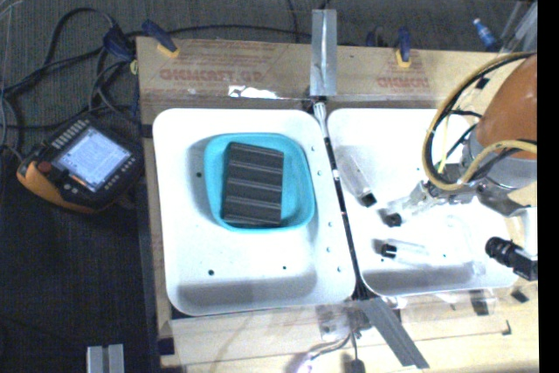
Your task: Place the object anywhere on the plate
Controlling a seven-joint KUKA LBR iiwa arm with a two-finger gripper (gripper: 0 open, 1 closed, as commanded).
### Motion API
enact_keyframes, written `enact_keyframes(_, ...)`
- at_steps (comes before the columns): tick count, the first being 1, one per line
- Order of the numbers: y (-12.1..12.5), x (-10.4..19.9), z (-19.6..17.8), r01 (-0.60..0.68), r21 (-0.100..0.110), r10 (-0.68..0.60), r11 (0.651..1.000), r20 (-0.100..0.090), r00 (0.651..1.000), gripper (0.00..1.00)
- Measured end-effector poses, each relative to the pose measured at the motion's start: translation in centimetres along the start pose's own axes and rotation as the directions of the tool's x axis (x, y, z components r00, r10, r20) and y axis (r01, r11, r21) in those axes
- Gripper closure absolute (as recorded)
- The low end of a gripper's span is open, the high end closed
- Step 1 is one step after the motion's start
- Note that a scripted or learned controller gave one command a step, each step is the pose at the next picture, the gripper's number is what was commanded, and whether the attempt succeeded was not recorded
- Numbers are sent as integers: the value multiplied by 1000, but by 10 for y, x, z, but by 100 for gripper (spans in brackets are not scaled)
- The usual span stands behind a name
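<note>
A blue plate (300, 192) lies in the left white bin (253, 275). A dark grey ridged block (253, 183) rests flat on the plate, near its middle. My gripper (387, 233) is low over the right white bin (437, 273), well to the right of the plate and apart from the block. Its two pale fingers with dark tips (391, 218) point left and stand apart, with only bin floor between them. The gripper is open and holds nothing.
A clear stick-like piece with a dark tip (356, 177) lies in the right bin near the divider. The arm with its orange band (515, 105) and looping cables covers the right bin's far right. A metal post (323, 57) stands behind the bins.
</note>
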State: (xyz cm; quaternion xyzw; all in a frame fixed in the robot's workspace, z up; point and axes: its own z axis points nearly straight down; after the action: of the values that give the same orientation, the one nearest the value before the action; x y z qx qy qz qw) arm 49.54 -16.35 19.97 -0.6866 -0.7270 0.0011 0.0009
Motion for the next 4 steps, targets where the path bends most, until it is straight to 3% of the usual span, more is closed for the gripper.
enact_keyframes(1, 0, 0, 0, 0, 0, 0, 1000, 0, 1000, 0)
enact_keyframes(2, -5, 74, 18, -397, 4, 397, 918, 0, 918, 0)
enact_keyframes(3, -9, 44, -92, -186, 0, 186, 983, 2, 983, 0)
enact_keyframes(4, -8, 85, 17, -324, 3, 324, 946, 0, 946, 0)
